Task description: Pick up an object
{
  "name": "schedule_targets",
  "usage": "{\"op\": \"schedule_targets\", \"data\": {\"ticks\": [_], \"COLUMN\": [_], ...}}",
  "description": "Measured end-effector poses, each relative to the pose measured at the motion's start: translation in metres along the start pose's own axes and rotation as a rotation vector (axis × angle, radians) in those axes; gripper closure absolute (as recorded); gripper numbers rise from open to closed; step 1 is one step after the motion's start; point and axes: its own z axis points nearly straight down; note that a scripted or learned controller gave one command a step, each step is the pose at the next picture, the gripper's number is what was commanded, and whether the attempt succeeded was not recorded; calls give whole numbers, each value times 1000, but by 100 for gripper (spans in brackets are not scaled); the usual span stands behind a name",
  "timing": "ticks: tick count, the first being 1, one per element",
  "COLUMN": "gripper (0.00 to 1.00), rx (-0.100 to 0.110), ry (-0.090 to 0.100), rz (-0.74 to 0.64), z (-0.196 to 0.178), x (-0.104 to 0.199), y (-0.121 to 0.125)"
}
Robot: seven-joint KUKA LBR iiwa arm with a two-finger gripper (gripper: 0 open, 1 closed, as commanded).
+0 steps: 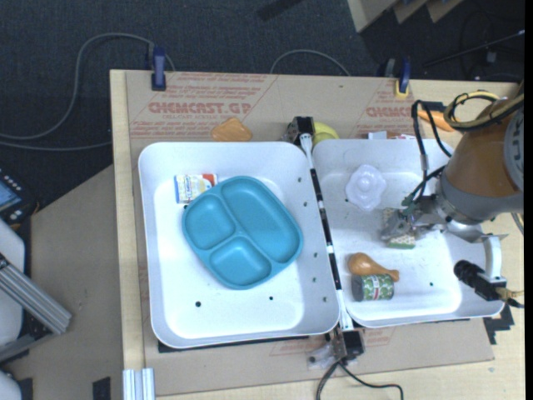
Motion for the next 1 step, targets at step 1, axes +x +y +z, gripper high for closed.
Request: {"op": "schedule_targets", "data": {"ticks": [1], "gripper": [100], "rx": [-10], "ry": [3], "rz": [-13], "z": [-96], "x": [94], "y": [9]}}
